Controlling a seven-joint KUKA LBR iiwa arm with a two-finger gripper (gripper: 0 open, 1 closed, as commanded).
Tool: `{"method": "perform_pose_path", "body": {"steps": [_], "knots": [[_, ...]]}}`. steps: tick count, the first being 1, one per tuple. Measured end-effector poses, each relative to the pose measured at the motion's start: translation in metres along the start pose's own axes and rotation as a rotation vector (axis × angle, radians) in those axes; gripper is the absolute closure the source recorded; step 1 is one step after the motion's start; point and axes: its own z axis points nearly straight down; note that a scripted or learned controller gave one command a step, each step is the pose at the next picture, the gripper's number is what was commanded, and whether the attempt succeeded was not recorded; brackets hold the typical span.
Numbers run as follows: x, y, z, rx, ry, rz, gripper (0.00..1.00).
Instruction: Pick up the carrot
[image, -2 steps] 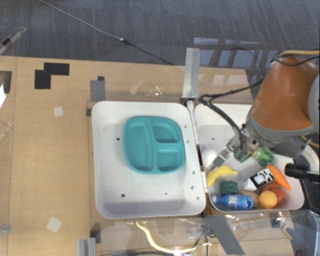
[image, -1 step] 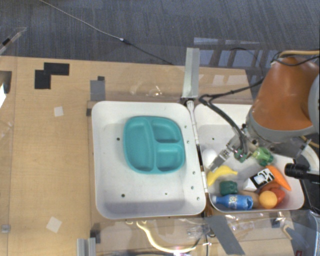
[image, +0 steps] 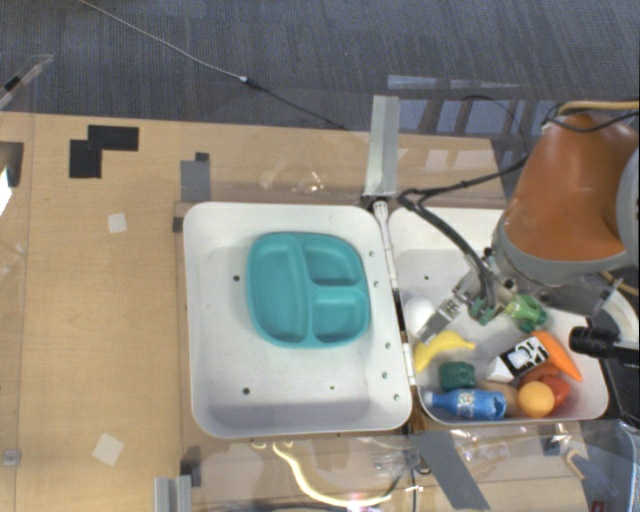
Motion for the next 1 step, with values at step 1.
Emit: {"method": "perform_pose_path", "body": {"steps": [1], "knots": [[0.0000,0.0000,0.0000,0.000,0.000,0.000,0.00]]}}
